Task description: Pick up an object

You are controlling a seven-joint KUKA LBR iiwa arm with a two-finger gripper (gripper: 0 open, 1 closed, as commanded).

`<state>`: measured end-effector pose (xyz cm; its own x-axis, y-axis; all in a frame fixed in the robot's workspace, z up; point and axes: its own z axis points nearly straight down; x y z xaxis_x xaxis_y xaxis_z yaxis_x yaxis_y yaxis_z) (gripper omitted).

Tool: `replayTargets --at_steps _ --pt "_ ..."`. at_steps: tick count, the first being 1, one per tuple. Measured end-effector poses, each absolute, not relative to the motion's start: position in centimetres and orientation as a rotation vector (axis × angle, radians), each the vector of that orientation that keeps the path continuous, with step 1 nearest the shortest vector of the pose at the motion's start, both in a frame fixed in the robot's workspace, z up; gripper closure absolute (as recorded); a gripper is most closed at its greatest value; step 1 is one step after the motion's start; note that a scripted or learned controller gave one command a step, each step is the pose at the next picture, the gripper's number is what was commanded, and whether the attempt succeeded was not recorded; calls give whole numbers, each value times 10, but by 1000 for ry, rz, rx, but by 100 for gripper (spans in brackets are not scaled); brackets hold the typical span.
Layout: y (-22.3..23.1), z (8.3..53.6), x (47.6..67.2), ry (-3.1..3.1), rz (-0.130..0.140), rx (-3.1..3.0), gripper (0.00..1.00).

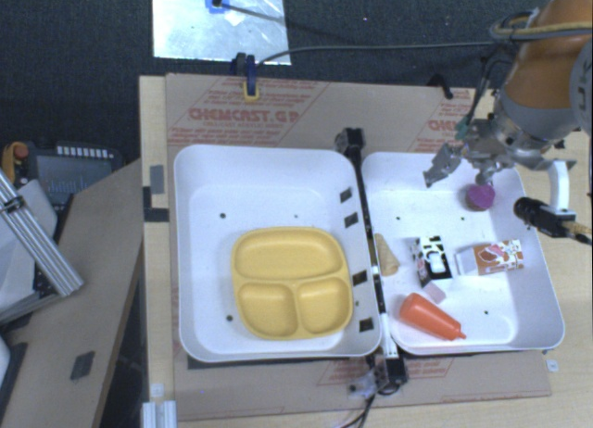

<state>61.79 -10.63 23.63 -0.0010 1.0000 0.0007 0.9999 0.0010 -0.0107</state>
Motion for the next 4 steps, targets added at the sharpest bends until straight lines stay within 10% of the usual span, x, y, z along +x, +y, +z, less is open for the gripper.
replayTargets --at_steps 4 --pt "-104 94 619 -2222 3 -2217 0"
